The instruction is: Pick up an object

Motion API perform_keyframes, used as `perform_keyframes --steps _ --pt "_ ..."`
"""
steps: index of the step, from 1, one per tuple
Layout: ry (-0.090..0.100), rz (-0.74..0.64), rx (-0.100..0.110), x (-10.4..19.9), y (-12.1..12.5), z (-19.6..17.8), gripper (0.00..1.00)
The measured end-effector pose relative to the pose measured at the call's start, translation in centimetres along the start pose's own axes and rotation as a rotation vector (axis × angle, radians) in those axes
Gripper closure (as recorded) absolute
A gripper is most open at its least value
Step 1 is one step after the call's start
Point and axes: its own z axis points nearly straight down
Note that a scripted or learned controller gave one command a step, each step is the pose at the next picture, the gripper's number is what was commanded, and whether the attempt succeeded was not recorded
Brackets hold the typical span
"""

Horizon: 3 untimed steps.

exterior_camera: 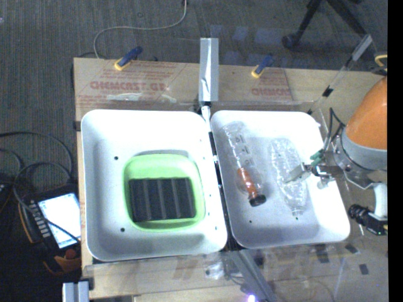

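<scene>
A: Start nearest the camera. What lies below the right bin (327, 228)?

B: The bench (157, 269) edge, brown board, with a metal bracket at the bottom left corner. Left of the bench, on grey carpet (38, 55), a tablet (58, 218) with a lit screen and black cables looping around it.

A: And the bins themselves?

B: Two shallow white ones, side by side, touching along their inner rims. The left bin (101, 168) holds a green tray (162, 192) with a dark ribbed insert, sitting in the middle of it.

A: The right bin?

B: Two clear plastic bottles. The one nearer the left bin, the bottle (242, 162), has an orange-red patch low on its body and a dark cap. Its long axis runs roughly near-to-far, tilted a little, with the cap end pointing toward the near rim and slightly right. The second bottle (288, 175) lies just right of it, crumpled, roughly parallel.

A: Where is the gripper?

B: The gripper (308, 168) is over the right bin's right side, at the second bottle's upper right flank. The arm's orange band (371, 121) sits just off the bin's right rim. I cannot tell how the jaws stand; it is too small and blurred.

A: Farther back?

B: Beyond the right bin, the board shows red lettering, two blue-and-yellow clamps (128, 58), and a metal post (208, 68) rising at the seam between the bins. Past that, carpet, a thin white cable (145, 27), and a chair base (315, 8).
</scene>
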Motion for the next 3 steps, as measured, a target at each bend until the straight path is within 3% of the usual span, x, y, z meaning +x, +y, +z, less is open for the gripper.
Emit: perform_keyframes --steps 1,2,3 --pt "-0.002 0.009 -0.011 -1.1 2.3 9.3 0.0" --pt "0.001 0.008 -0.01 -1.0 2.4 8.5 1.0" --pt "0.0 -0.151 -0.002 1.7 8.3 1.3 1.0"
